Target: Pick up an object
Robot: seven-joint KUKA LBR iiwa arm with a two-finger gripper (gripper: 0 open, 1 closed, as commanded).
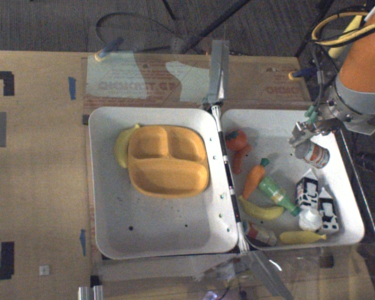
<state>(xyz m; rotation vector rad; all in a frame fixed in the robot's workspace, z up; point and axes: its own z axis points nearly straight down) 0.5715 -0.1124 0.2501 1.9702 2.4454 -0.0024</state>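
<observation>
Over the right bin's upper right corner, the gripper [305, 135] hangs at the end of the grey arm with its orange band; whether its metal fingers are spread or closed cannot be told from this slanted view. Just beneath and touching its outline lies a small cylindrical can [315, 155], tilted, with a reddish label and a pale round end, close to the right bin [272, 122] wall. Further out, smooth plastic toy food is scattered: an orange carrot [254, 177] with a green top, a green bottle [277, 194] lying slantwise, a curved yellow banana [261, 210], and two black-and-white cartons [317, 200] near the right edge. A red, lumpy toy [237, 141] sits by the divider. The upper middle of this bin's floor is bare white. In the left bin [106, 186] an orange sectioned tray [168, 160], rounded and glossy, covers part of a yellow piece [122, 147], with open floor below it.
</observation>
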